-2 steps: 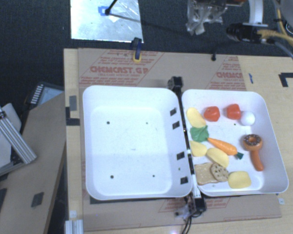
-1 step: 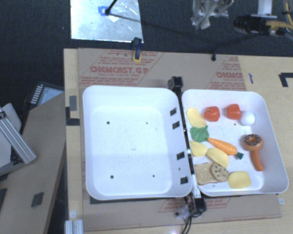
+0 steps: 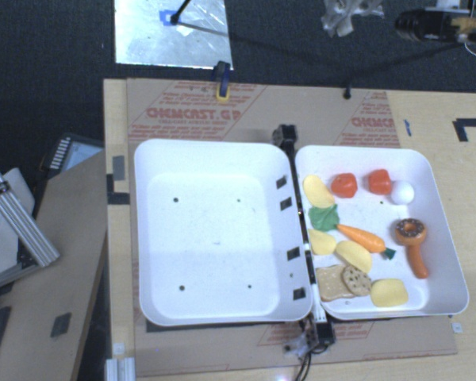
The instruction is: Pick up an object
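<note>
The right bin holds small toy foods. The carrot lies in the middle, touching a green leaf. It looks light, hard and smooth, so grab across its thick middle. I cannot tell how the gripper stands.

Plastic toy foods lie loosely scattered in the right shallow white bin: an orange carrot, two red pieces, a white egg

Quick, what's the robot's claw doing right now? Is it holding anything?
Gripper: up at the top of the view, away from the bins; blurry, so open or closed cannot be told. Nothing visibly held.
</note>
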`<action>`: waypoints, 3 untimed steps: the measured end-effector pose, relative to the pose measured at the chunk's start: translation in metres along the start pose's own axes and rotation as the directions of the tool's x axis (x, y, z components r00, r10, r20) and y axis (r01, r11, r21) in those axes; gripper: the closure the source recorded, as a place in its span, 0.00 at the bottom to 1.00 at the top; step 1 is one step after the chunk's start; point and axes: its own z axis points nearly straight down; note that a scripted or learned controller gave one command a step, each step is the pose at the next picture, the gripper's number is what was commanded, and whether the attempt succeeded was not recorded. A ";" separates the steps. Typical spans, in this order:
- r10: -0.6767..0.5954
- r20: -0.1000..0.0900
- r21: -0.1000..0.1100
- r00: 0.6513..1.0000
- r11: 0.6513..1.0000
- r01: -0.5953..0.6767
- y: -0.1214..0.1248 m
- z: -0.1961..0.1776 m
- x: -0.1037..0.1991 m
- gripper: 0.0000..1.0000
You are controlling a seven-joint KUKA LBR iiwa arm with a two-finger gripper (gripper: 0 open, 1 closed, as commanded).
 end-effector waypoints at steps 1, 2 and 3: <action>0.003 0.001 0.003 1.000 1.000 -0.003 0.000 0.020 -0.050 1.00; 0.003 0.001 0.002 1.000 1.000 -0.003 0.000 0.033 -0.096 1.00; 0.002 0.001 0.002 1.000 1.000 -0.002 0.000 0.051 -0.135 1.00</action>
